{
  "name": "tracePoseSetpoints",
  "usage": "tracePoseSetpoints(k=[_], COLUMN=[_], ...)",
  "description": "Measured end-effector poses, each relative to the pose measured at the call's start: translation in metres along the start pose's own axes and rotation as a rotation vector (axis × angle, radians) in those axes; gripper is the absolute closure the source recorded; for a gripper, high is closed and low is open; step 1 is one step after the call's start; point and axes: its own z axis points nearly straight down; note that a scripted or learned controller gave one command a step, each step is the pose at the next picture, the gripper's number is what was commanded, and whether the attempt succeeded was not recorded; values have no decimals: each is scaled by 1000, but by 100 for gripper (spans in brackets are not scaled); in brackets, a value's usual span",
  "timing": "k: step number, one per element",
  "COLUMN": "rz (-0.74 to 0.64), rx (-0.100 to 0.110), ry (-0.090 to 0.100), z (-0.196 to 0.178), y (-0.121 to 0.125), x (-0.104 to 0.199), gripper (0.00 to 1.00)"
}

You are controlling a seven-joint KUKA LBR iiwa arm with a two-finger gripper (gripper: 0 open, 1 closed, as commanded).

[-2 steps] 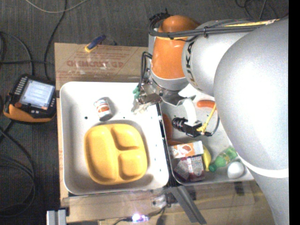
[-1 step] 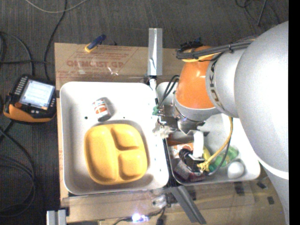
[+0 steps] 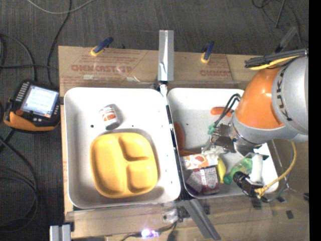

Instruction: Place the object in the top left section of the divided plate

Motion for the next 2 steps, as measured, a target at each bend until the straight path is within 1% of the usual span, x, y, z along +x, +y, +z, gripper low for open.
tracePoseSetpoints(k=[1, 2], rz=[65, 196], rx=[-10, 0], ry=[1, 0], z=[88, 18], y=[17, 61], x=[-68, -28], gripper=[100, 100])
